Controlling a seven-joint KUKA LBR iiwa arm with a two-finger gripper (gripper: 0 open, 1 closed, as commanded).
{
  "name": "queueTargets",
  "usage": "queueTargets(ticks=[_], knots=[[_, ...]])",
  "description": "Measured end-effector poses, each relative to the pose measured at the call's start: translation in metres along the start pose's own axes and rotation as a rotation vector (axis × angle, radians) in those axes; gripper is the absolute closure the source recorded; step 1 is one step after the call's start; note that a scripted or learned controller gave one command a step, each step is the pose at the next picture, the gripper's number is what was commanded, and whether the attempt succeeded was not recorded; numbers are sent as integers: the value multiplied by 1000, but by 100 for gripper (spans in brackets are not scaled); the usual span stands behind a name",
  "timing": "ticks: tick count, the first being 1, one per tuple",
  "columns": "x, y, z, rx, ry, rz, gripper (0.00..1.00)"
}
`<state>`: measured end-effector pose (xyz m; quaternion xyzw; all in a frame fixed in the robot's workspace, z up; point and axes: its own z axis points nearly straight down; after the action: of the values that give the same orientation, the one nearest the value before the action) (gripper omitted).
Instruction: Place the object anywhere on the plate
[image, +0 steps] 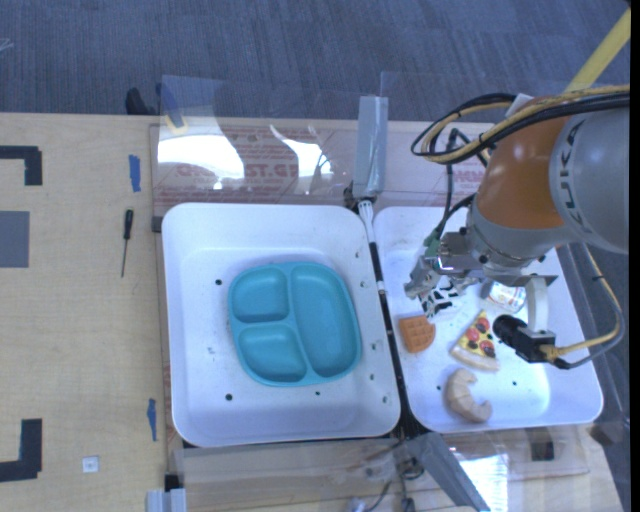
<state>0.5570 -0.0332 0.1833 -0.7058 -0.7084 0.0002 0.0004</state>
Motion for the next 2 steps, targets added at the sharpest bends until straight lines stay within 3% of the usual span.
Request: queueTargets(ticks=[2], knots=[[164, -24, -49, -1, 2, -8, 100]])
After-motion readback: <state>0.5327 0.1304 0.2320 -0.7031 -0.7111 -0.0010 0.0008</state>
